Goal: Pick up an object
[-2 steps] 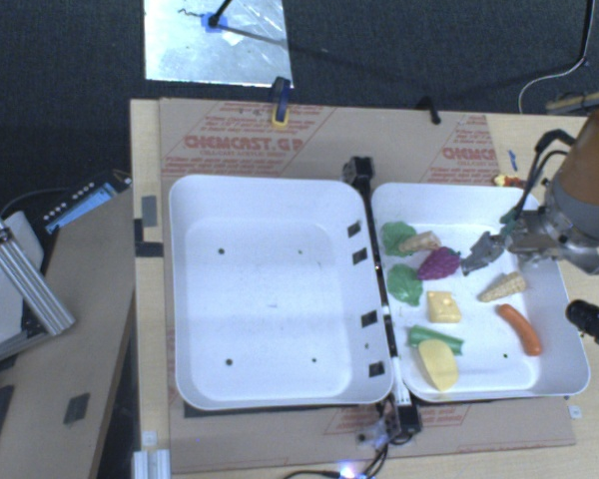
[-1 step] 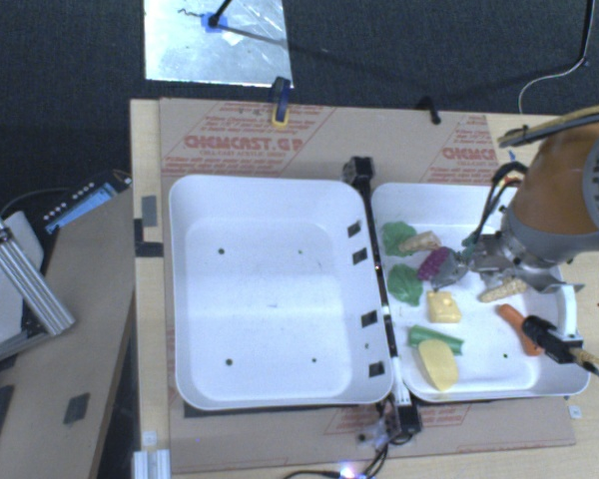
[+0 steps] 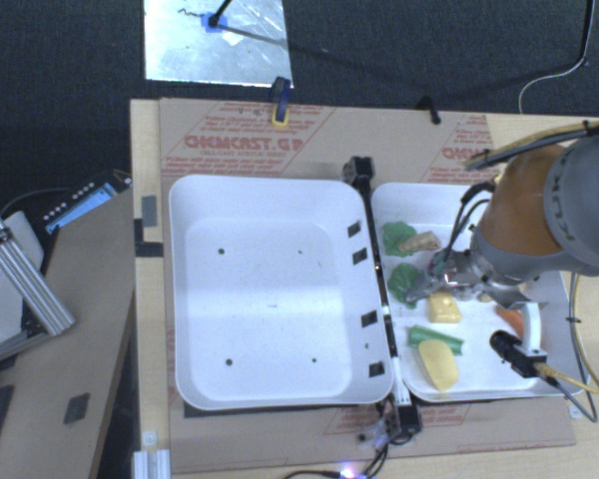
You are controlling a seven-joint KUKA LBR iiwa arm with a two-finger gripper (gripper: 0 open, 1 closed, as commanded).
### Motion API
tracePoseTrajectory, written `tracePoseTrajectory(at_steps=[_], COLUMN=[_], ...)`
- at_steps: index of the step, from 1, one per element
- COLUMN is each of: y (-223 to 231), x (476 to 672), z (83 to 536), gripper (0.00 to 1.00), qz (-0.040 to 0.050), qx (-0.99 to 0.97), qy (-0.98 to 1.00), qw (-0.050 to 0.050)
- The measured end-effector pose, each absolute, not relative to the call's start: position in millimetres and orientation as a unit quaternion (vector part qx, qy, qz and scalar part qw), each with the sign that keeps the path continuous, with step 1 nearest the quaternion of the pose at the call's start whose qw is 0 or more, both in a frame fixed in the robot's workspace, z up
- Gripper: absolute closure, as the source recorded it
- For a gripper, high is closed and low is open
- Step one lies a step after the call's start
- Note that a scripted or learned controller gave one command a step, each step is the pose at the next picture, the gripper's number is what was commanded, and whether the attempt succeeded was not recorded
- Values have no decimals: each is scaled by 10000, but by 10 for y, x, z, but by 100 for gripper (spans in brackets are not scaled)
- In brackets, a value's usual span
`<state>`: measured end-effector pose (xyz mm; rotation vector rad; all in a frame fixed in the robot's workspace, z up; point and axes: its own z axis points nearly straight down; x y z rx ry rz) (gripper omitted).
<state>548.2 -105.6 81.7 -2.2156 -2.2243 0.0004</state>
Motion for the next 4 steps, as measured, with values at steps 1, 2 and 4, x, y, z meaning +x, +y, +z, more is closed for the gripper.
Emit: tracePoseTrajectory(at_steps=[1,2,4], y=[-1067,-584,75], x=[5504,6178,5567], z=[961,1912,1989], gripper=[100,100,100], qz=[-20,-59,2], qx=[-7059,-7032,-7049], qy=[-7084,-7110,-7093], qw=[-18,-57,6])
